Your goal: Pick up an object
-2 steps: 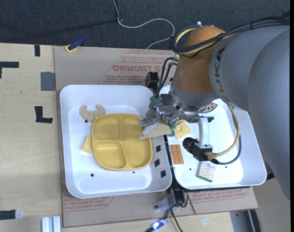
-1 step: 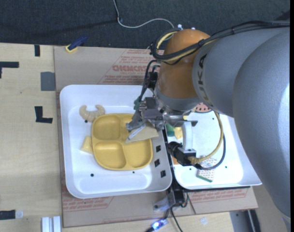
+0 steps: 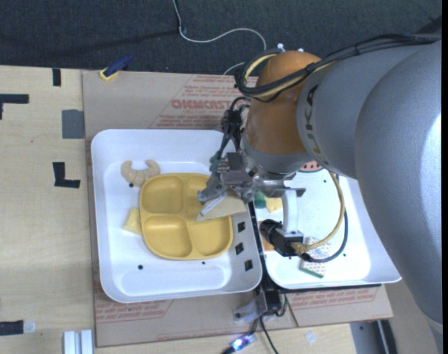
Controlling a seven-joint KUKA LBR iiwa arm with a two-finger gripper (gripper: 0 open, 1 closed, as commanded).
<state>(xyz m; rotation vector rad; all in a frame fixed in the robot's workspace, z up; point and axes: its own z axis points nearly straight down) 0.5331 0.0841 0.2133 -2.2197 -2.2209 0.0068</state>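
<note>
A yellow divided plate (image 3: pixel 178 216) lies in the left bin (image 3: pixel 121 271). A tan croissant-shaped toy (image 3: pixel 138 171) rests beside the plate's upper left rim. A pale yellow flat piece (image 3: pixel 131 220) pokes out from under the plate's left side. My gripper (image 3: pixel 222 189) hangs low over the plate's right edge, close to the wall between the bins. A beige wedge (image 3: pixel 218 207) shows just under it on the plate; whether it is held I cannot tell.
The right bin (image 3: pixel 364 264) holds a green and yellow item (image 3: pixel 267 203) near the divider and a small green-white piece (image 3: pixel 311 269) at the front. The arm's orange band (image 3: pixel 279 109) and grey body cover most of that bin. Cables (image 3: pixel 312 245) loop beneath the wrist.
</note>
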